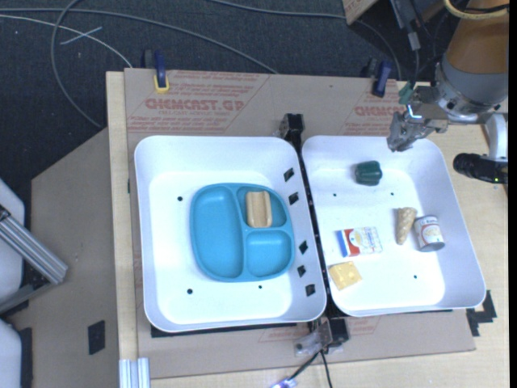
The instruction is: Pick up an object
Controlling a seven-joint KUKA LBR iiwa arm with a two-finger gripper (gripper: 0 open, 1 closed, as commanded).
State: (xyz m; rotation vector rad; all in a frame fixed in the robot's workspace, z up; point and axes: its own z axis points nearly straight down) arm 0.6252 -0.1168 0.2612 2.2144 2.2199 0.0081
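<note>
Nearest the lens, yellow cracker-like piece (346,276) sits in the right bin (452,293), but the gripper (401,138) hovers by the far rim near the dark green object (368,172), finger state impossible to tell, so I'd center over green and drop straight.

A robotics lab: clamped cardboard-topped bench (242,95), loose cables (97,14), two white bins (161,160).

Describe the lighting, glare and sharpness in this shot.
Camera view: even overhead light, soft shadows beneath the bins' rims; the right bin and left bin look bright white with little surface detail; the blue divided plate and green object are sharp; the gripper is slightly soft.
</note>
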